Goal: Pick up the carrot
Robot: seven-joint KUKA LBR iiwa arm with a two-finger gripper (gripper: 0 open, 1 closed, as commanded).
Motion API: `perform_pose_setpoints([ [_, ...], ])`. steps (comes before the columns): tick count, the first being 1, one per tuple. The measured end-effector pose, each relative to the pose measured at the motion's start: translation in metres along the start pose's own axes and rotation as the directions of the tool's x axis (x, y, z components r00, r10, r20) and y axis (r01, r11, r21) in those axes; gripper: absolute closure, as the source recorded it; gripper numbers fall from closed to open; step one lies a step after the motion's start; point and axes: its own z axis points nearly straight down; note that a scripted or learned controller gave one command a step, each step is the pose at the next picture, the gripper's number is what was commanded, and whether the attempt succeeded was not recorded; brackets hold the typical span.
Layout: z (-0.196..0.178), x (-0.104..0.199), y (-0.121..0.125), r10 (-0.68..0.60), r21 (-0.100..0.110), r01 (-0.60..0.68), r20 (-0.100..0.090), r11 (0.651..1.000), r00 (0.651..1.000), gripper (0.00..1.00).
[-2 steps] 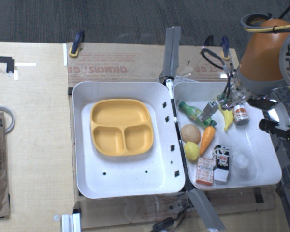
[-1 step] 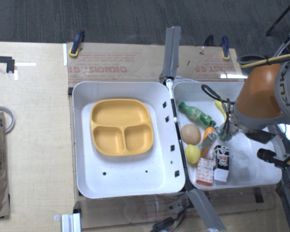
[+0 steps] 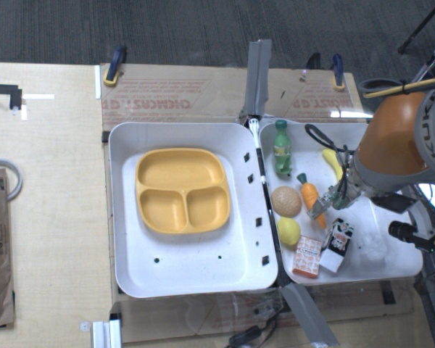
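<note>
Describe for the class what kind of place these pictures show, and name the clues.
Probably a robotics lab bench set up for grasping trials: a grey-and-orange arm reaches over two white bins, toy food such as a carrot lies inside, and clamps hold cardboard behind.

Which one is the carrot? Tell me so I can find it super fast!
Look in the right-hand white bin, where the robot's gripper reaches down. Just right of the round brown potato and above the lemon lies the carrot, beside the gripper. It is the only orange, pointy thing there, with a little green top.
</note>
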Motion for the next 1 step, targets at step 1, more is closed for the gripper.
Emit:
perform_pose_setpoints([
  [1, -0.0897, 0.0578, 0.0291, 0.197, 0.001, -0.197, 0.0, 0.98, 0.98, 1.0],
])
